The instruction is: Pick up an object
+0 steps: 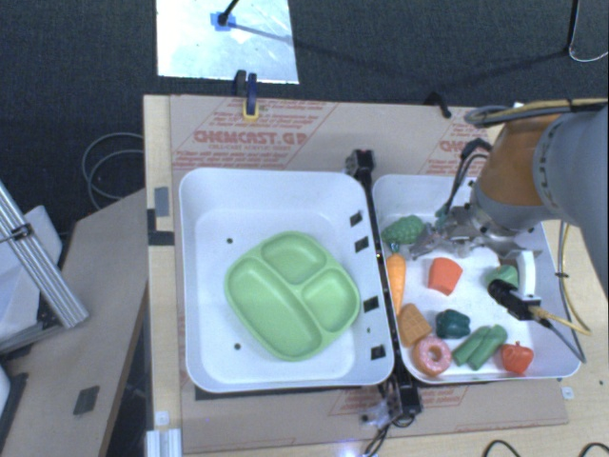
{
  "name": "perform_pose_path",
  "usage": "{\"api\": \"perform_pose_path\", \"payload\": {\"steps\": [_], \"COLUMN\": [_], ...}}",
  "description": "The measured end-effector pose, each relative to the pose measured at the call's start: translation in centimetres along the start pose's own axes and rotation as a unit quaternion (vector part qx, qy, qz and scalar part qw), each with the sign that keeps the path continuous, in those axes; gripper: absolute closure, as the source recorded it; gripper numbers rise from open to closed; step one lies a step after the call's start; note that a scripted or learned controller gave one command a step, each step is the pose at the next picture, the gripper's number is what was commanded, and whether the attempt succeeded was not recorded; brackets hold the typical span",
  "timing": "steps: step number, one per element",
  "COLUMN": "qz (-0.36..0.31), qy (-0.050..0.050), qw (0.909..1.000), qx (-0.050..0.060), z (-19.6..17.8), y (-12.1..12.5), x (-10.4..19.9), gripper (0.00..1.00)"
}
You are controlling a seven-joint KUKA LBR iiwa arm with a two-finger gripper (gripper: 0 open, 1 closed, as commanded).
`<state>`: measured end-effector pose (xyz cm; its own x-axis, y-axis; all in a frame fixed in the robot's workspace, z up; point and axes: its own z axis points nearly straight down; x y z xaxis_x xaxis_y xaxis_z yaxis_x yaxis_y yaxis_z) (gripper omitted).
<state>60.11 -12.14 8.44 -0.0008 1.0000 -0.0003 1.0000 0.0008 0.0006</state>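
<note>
The right bin (552, 255) holds several toy foods: a green leafy piece (404, 228), an orange carrot (396, 276), an orange-red chunk (444, 274), a dark green pepper (453, 324), a brown waffle piece (413, 324), a pink donut (433, 355), a green pod (481, 344), a red pepper (517, 357) and a pale green piece (504, 276). My gripper (443, 236) hangs low over the bin's upper middle. It is just right of the leafy piece and above the orange-red chunk. I see nothing held in it.
The left bin (209, 208) holds a light green divided plate (292, 295). A black divider with clips (373, 255) runs between the bins. The arm's orange band (514, 160) and grey wrist cover the right bin's upper right corner. Cables trail at the right.
</note>
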Motion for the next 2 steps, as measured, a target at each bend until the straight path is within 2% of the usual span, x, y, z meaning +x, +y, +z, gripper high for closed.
{"api": "perform_pose_path", "payload": {"steps": [1, 2], "qz": [0.000, -0.002], "qy": [0.000, -0.001], "qw": [1.0000, 1.0000], "qx": [-0.002, -0.004], "z": [-1.2, -6.8], "y": [0.1, 1.3], "x": [0.0, -0.3], "gripper": [1.00, 1.00]}}
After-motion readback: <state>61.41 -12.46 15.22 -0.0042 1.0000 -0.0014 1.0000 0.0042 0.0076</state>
